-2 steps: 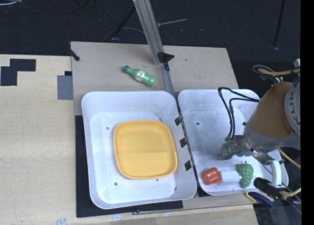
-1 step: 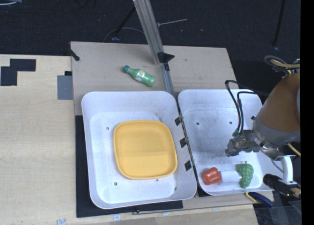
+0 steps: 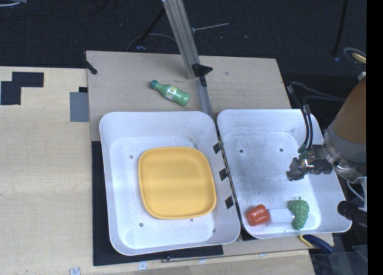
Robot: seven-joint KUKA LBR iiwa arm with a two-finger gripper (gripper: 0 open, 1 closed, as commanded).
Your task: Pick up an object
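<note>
Camera view, read from the left: we see a green bottle (image 3: 170, 92) lying on the table (image 3: 251, 82) behind the bins, outside any likely picking zone. A yellow plate (image 3: 177, 182) lies flat in the left bin (image 3: 114, 148). In the right bin (image 3: 263, 125) a red pepper (image 3: 258, 214) and green broccoli (image 3: 298, 212) lie near the front wall, apart from each other, and we judge them the likeliest targets. The pincer (image 3: 297, 171) hangs just behind the broccoli, reaching in from the right, wrist bent toward the bin floor, nothing visible in it; we cannot tell its spread.
</note>
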